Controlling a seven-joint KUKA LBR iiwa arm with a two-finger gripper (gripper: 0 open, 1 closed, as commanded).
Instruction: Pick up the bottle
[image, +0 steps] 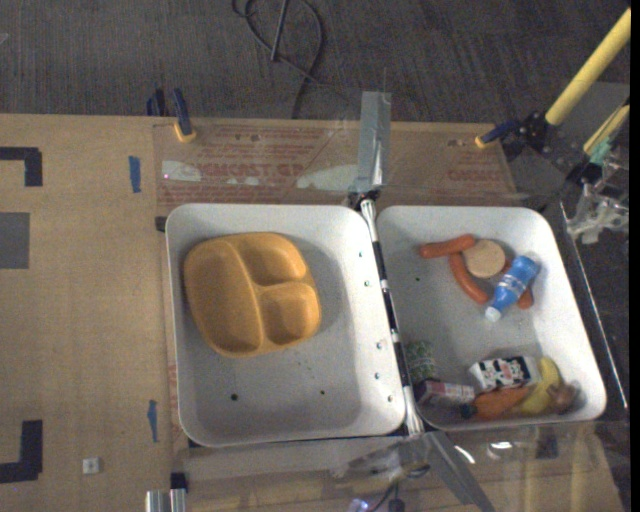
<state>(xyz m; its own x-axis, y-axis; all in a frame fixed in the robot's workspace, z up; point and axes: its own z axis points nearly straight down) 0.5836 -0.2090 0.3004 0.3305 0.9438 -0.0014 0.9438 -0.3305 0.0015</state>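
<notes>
The bottle (513, 285) is blue with a white label and a white cap. It lies tilted in the right bin (560, 310), in the bin's upper half, with its cap pointing down-left. Its upper end rests against an orange sausage (468, 280) and sits just right of a round tan bun (486, 259).
A second sausage (447, 246) lies at the right bin's top. Along its near edge are a milk carton (503, 372), a banana (543, 395), a carrot (500, 402), a dark packet (445, 390) and a green item (420, 355). The left bin (290, 400) holds an orange divided plate (252, 293).
</notes>
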